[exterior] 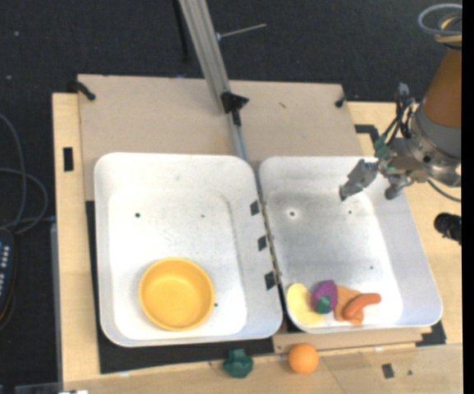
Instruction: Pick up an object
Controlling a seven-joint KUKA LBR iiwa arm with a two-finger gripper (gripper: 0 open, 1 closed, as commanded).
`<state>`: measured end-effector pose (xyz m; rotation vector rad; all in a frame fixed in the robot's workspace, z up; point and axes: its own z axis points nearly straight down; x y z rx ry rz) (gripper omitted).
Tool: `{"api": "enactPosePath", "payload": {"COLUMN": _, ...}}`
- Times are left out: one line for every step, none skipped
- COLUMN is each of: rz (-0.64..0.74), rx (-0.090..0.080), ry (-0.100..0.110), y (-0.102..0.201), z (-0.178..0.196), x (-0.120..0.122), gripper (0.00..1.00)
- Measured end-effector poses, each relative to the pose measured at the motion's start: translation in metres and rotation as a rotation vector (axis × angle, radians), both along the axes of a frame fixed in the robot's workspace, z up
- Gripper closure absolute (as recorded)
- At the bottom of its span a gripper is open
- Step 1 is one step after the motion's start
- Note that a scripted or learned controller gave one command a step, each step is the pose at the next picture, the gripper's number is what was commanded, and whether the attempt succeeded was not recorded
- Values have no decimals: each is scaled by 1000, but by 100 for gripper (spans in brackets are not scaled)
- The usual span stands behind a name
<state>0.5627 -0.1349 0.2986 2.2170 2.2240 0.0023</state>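
A grey arm with an orange band reaches in from 3 o'clock, its jaws [374, 179] spread and holding nothing, poised over the upper right part of the right bin [401, 245]. The nearest objects lie well apart from the jaws, toward 6 o'clock, bunched in that bin's near corner: a yellow piece [298, 300], a purple toy [325, 290] with a green bit [322, 304] touching it, and an orange carrot-shaped toy [358, 304] just beside them at 3 o'clock. In the left bin [171, 195], a yellow bowl [176, 293] sits toward 7 o'clock. On the tabletop [139, 113], at the bins' 6 o'clock edge, rest an orange ball [303, 358] and a dark green object [238, 364].
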Motion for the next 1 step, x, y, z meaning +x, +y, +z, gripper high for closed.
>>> {"api": "enactPosePath", "payload": {"rz": -1, "rx": 0, "ry": 0, "y": 0, "z": 0, "x": 0, "gripper": 0}}
